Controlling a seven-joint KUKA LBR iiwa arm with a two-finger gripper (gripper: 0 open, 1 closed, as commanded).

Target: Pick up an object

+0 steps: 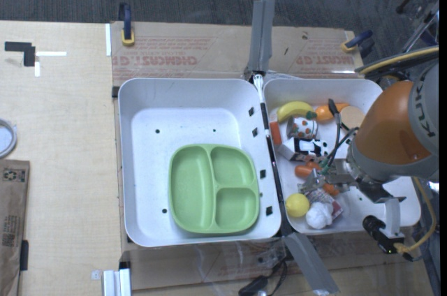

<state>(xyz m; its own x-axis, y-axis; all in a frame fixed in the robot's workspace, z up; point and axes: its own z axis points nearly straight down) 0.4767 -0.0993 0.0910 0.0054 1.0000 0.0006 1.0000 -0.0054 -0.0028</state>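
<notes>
Claw (323, 179), low in the right bin (363, 86), sits among the clutter near its middle; whether it is spread or closed, or has anything in it, cannot be told, since the arm's orange band (391, 123) and grey wrist hide most of it.

Going from the left: on the bench (56, 148) a metal ring (5, 139) lies at the edge, with a brown paper bag (14, 218) below it. A blue-and-yellow clamp (126, 26) stands at the cardboard's top edge. The left bin (140, 99) holds a green tray (214, 188) with three compartments, lying flat toward the bin's lower right part.

In the right bin, a red piece (274, 132) lies along the left wall. A banana (295, 109) lies near the top, with a white toy (304, 127) just below it and an orange piece (323, 112) beside it. A black-and-white object (309, 146) lies under the toy, and a small orange item (305, 171) below that. A lemon (297, 204) sits near the bottom left, touching a white ball (318, 216). The claw is just above these two, beside the small orange item.
</notes>
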